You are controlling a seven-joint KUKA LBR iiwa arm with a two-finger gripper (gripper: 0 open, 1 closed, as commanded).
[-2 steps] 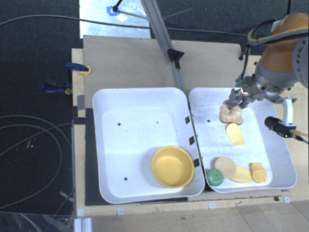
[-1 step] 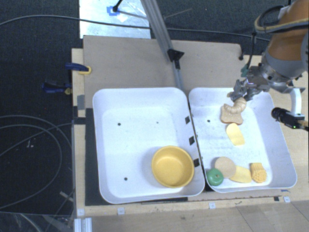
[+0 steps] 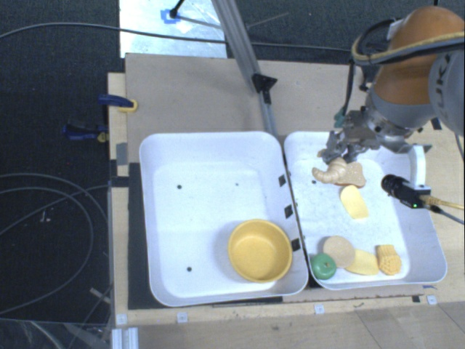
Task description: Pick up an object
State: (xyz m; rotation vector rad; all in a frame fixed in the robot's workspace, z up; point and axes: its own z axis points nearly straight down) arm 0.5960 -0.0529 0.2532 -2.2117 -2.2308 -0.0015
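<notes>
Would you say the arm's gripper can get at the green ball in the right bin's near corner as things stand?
Probably yes: the green ball lies uncovered from above, though the bin's wall and a tan disc crowd it; the gripper is farther back.

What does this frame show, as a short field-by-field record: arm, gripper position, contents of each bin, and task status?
arm: grey KUKA arm reaching in from the right
gripper: gripper low over the right bin, just above the tan ginger-shaped piece
left bin: yellow bowl
right bin: tan ginger-shaped piece, pale yellow block, round beige piece, green ball, yellow wedge, orange ridged piece
task status: no object seen lifted between the fingers
</notes>
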